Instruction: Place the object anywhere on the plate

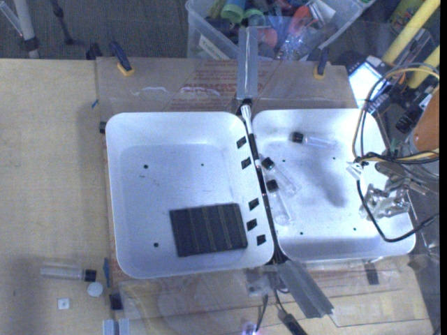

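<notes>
**Gripper waits at the right bin's edge; vials not yet picked up**

The gripper hangs over the right edge of the right bin, with cables around it. From this angle it is not possible to tell if it is open or closed, and nothing can be seen in it.

The objects to move seem to be small clear vials with dark caps. One vial lies alone near the far wall of the right bin. Two more vials lie close together just beside the divider between the bins. The plate is the dark ribbed rectangle in the left bin, in its near part, and nothing lies on it.

In my judgement the task is at its beginning, and the step now is the approach and grasp. The single vial at the far side looks the easier target, because it has free space around it. The pair near the divider is harder: they are close to each other and to the wall. A clear vial can roll, so the grasp should cross its narrow body. Afterwards the arm must lift over the divider before it goes down to the plate.
</notes>
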Action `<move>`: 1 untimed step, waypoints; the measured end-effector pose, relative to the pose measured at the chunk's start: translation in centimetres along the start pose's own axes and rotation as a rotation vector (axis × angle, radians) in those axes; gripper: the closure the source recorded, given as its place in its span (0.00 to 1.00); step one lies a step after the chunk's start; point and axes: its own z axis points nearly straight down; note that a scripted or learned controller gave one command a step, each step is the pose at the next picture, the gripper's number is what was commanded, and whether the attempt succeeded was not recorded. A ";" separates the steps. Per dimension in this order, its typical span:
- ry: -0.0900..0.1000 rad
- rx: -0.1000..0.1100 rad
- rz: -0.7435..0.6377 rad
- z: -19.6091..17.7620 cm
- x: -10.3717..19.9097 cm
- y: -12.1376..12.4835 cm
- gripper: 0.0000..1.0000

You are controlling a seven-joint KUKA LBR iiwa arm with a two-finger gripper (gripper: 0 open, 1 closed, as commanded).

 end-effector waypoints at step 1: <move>0.000 -0.001 0.300 5.6 -9.1 -0.1 1.00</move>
